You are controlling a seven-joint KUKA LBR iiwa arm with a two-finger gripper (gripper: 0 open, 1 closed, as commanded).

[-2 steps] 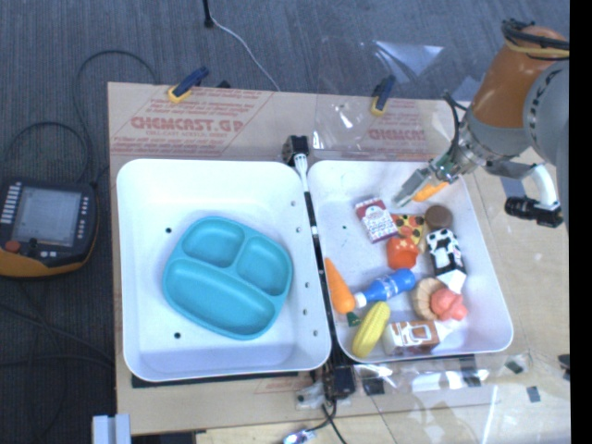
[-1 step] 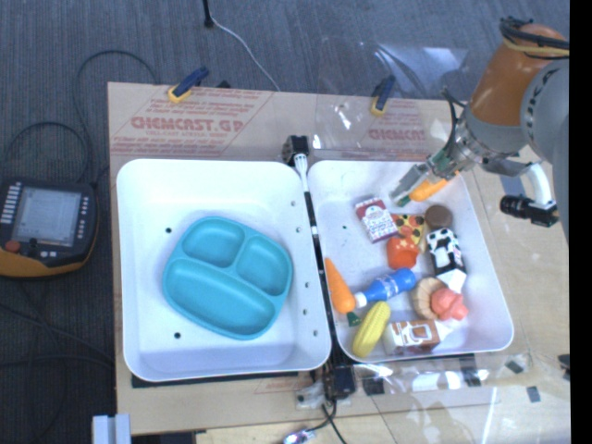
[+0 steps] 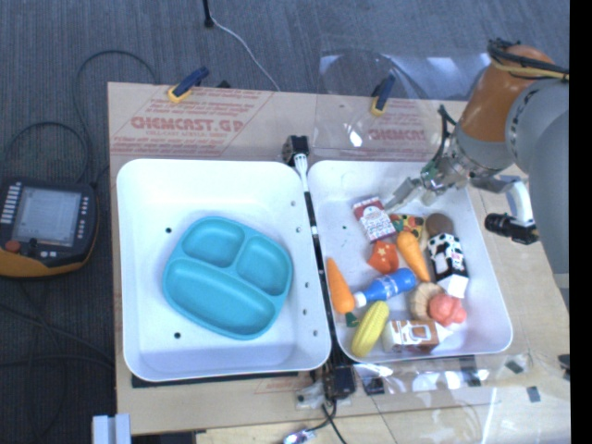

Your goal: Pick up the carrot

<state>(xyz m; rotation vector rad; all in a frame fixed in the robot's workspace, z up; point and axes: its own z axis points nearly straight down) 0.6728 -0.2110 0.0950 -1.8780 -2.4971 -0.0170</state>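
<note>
A: Where is the carrot right now?

B: In the right bin, lying along its left wall, thick end up and tip pointing down toward the yellow corn cob. A second orange carrot-like piece lies further in, slanted beside a black-and-white milk carton.

A: And the arm?

B: It reaches in from the right, with its orange band high over the far right corner. The pincer hangs over the upper part of the right bin, above the toys and well apart from the carrot at the wall.

A: Is the pincer clenched on anything?

B: I cannot tell; it is too small and blurred.

A: What else is in that bin?

B: A red and white box near the top, a tomato below it, a blue and white bottle lying across the middle, a pink piece, and a small brown carton near the front wall.

A: And the left bin?

B: It holds a blue divided tray, set at a slant. A handheld controller lies on the floor, left of the counter.
</note>
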